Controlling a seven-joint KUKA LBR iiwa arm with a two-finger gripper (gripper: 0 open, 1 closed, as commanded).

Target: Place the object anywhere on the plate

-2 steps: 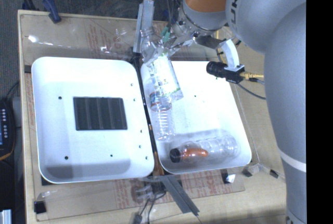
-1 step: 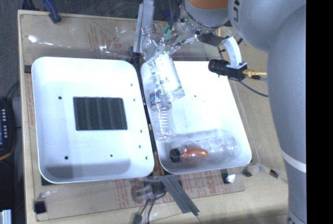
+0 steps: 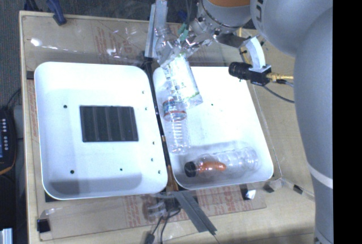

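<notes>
Here, a clear bottle [image 3: 182, 80] was seen pinched between the gripper's [image 3: 180, 47] closed-in fingers, lifted over the right bin's [image 3: 237, 118] far-left corner. Carrying appeared underway; next, leftward travel to the dark plate [image 3: 108, 123] was judged necessary.

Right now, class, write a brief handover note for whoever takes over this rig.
Gripper: at the far edge of the right bin, over a clear plastic bottle; grip unconfirmed.
Things: a water bottle and a bottle with a dark cap lie in the right bin. The dark ridged plate sits in the left bin.
Done: nothing on the plate.
Left: carry one bottle over and set it down.
</notes>
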